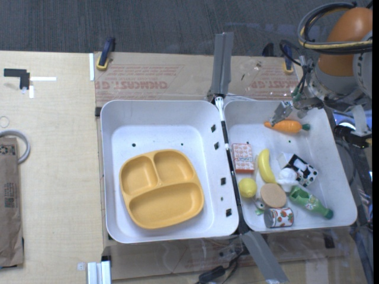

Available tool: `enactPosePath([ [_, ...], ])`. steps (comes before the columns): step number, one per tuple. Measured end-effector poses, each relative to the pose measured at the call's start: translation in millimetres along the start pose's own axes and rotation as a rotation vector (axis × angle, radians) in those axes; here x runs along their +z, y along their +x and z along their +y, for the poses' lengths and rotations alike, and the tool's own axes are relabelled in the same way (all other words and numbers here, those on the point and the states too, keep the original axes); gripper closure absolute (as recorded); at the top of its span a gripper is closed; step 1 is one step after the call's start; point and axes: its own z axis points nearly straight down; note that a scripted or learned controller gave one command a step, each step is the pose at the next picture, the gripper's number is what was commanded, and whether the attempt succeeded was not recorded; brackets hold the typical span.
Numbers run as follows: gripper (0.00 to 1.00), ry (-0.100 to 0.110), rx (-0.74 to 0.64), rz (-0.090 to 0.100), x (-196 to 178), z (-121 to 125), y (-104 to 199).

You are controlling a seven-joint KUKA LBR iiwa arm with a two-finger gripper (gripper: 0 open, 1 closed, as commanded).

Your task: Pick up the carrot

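The carrot (285, 126) is orange with a green stub at its right end. It lies on the floor of the right bin (249, 120), near the far wall. My gripper (286, 109) hangs just above and slightly behind the carrot, below the grey wrist and its orange band. From this angle I cannot make out whether it touches the carrot. Nothing is seen lifted off the bin floor.
The right bin also holds a red-and-white box (242, 157), a banana (265, 165), a lemon (247, 187), a brown disc (273, 195), a small can (279, 217), a green bottle (310, 202) and a black-and-white toy (300, 169). A yellow divided plate (161, 187) lies in the left bin (108, 158).
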Motion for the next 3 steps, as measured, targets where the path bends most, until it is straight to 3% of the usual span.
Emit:
enactPosePath([
  [1,0.00,-0.001,-0.126,-0.001,59.1,-4.9,-18.7],
  [2,1.00,0.002,-0.127,0.000,50.1,-5.5,-18.8],
  [3,1.00,-0.001,0.041,-0.001,-72.4,-5.1,5.4],
])
